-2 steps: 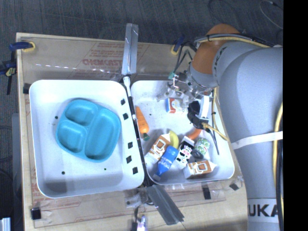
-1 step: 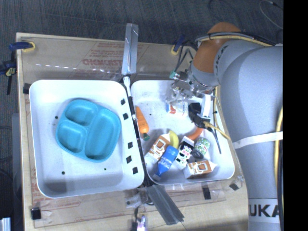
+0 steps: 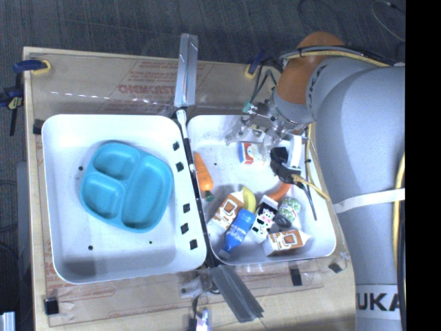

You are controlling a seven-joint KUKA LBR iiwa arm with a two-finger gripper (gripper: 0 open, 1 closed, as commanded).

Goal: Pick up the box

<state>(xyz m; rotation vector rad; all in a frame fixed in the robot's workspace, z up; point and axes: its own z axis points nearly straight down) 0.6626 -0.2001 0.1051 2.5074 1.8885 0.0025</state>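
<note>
In the right bin (image 3: 324, 243) my gripper (image 3: 253, 135) hangs low near the far wall. A small white box with red and blue print (image 3: 248, 153) lies directly under it, touching or nearly touching. A brown-and-white carton (image 3: 225, 212) lies near the bin's middle. A second such carton (image 3: 286, 241) rests by the front wall. Between them sits a black-and-white box (image 3: 264, 221).
A carrot (image 3: 203, 174), a yellow banana (image 3: 248, 200), a blue bottle (image 3: 237, 230), an orange piece (image 3: 277, 190) and a green round item (image 3: 291, 209) crowd the right bin's front half. A blue divided plate (image 3: 127, 185) lies in the left bin (image 3: 62, 136).
</note>
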